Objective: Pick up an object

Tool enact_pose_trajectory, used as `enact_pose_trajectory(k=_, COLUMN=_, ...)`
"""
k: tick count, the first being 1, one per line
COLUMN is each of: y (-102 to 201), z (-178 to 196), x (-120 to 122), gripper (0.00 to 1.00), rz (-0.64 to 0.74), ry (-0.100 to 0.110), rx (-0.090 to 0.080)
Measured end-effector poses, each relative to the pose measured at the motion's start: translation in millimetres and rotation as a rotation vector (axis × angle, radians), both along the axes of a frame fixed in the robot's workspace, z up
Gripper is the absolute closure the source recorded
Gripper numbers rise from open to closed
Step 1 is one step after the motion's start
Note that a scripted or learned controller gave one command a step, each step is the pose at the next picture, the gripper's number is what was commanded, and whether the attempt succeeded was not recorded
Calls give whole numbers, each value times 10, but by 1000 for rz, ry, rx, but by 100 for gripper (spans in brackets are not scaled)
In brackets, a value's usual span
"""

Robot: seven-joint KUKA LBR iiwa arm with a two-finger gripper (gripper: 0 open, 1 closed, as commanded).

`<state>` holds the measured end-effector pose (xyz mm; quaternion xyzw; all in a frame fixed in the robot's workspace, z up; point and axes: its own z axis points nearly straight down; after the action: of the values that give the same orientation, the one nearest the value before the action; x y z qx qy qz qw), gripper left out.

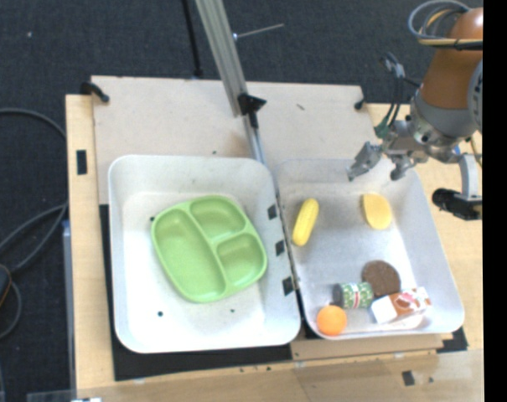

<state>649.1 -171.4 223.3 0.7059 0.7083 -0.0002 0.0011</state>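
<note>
Camera view: pincer (377, 164) at 2 o'clock over the right bin's (433, 241) far rim, fingers spread, released, grasping nothing. Below it, toward 6 o'clock, yellow lump (376, 211) on the bin floor, apart from the fingertips. Corn (305, 221) at 9 o'clock of the lump. Along the near edge: brown disc (380, 276), can (354, 295), orange (331, 320), carton (400, 306), clustered close. Left bin (136, 182) with green tray (209, 247) lying flat inside
</note>
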Motion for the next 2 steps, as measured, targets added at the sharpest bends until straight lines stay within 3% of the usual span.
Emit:
enact_pose_trajectory(k=1, y=-2, z=1, x=-1, gripper=0, rz=1, ry=0, rx=-1)
enact_pose_trajectory(k=2, y=-78, z=-608, x=-3, gripper=0, rz=-4, ry=5, rx=0)
